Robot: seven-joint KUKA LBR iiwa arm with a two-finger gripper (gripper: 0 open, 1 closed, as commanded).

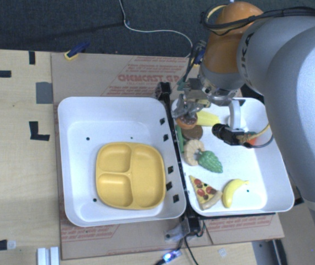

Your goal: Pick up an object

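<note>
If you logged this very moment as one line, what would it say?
arm: over right bin | gripper: low at bin's far left, above brown toy | grasp: unconfirmed | left bin: yellow divided plate

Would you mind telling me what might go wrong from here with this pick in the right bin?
The pincer sits over a tight cluster: a brown object, a yellow piece and a green toy lie close together, so it may nudge neighbours or catch two. It also works right beside the bin wall, which a finger could strike.
</note>
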